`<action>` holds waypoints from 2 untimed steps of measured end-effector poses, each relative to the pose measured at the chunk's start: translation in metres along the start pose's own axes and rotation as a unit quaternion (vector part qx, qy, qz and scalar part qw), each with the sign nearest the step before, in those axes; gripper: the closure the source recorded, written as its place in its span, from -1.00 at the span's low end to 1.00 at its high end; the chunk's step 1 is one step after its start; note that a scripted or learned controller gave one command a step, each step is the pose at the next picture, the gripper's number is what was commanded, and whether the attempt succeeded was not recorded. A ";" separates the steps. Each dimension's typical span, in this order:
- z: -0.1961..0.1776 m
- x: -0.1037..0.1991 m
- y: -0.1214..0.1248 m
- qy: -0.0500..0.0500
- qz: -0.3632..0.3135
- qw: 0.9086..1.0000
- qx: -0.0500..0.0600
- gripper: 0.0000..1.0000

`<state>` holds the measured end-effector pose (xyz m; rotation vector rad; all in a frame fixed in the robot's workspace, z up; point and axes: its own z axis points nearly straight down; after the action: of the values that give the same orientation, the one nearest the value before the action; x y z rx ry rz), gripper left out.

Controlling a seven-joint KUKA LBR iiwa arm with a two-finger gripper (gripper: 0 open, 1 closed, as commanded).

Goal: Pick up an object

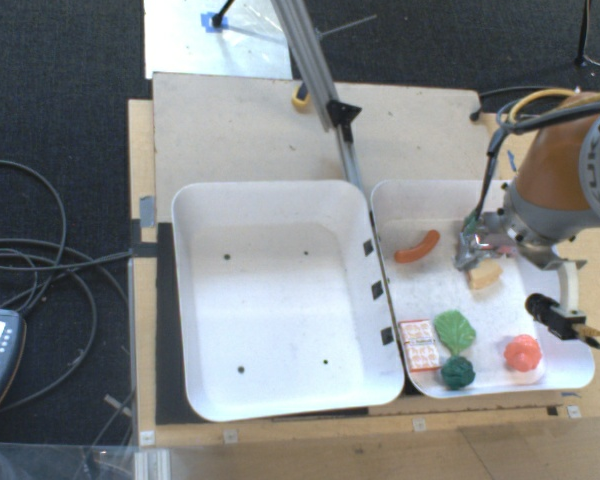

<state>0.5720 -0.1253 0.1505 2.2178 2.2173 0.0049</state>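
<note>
Camera view, small red-and-white printed card [419, 344], writing unreadable, right bin [420, 200]

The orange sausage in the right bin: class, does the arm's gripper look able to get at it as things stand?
Probably yes. The sausage lies alone on the right bin floor, with nothing on top, and the gripper hangs just beside it over that same bin.
</note>
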 end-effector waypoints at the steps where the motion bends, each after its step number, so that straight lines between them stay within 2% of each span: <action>1: -0.054 -0.001 0.002 0.000 -0.002 1.000 -0.001 1.00; 2: -0.064 0.050 0.002 0.002 -0.005 1.000 0.001 1.00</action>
<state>0.5733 -0.0751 0.2148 2.2089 2.2325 0.0059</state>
